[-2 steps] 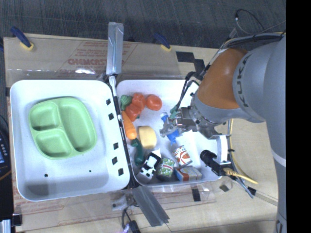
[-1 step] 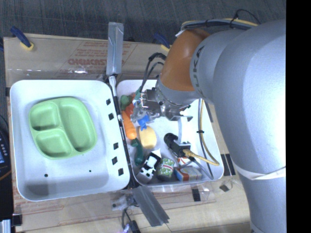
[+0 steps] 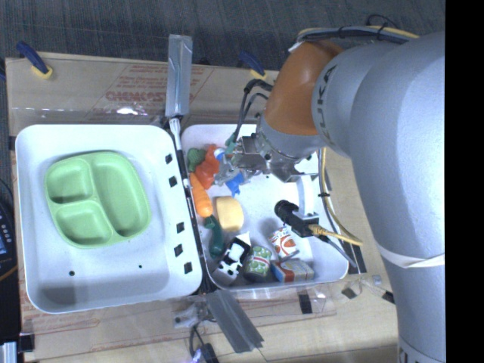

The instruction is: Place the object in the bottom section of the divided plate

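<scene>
Right now the gripper (image 3: 240, 159) hangs low in the right bin (image 3: 333, 252), over a pile of toy food by the blue piece (image 3: 231, 181) and the orange carrot (image 3: 200, 197). I cannot tell if it is holding anything. The green divided plate (image 3: 97, 197) sits well apart in the left bin (image 3: 45, 286), so the toy must go left, across the wall between. The arm says KUKA. The little cartons have labels too small to read.

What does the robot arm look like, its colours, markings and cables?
The arm is thick, rounded and light grey, with a glossy orange band above the wrist and dark lettering beside that band. Thin black and yellow cables loop over its top. The end effector is a small metallic block with dark wires.
</scene>
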You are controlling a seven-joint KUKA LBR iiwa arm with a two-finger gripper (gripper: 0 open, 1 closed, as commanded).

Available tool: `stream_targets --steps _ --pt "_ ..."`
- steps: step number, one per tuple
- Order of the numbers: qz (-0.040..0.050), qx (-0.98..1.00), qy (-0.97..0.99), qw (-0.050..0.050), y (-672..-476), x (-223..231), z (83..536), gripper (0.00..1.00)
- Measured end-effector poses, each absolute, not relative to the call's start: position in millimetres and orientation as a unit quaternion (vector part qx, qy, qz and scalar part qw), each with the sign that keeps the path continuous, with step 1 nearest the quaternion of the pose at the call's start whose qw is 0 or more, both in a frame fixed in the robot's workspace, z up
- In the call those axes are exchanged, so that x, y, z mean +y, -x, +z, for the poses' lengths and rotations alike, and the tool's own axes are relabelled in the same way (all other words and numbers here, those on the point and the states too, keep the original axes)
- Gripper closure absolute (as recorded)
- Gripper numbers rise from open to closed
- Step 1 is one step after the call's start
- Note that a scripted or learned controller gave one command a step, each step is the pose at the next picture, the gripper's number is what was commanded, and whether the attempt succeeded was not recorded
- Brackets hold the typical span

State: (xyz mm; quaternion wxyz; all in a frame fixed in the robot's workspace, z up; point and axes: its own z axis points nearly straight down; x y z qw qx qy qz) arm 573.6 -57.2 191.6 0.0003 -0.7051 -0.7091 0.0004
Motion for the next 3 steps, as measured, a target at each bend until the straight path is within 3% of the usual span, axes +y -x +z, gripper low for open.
stream_targets --steps 1,2,3 --pt "0.0018 -0.703 0.711 0.002 -514.0 31 203 1.0" --pt "0.0016 -0.732 0.681 0.002 -552.9 76 190 1.0" --pt "0.0015 -0.732 0.681 0.001 -553.0 76 191 0.0"
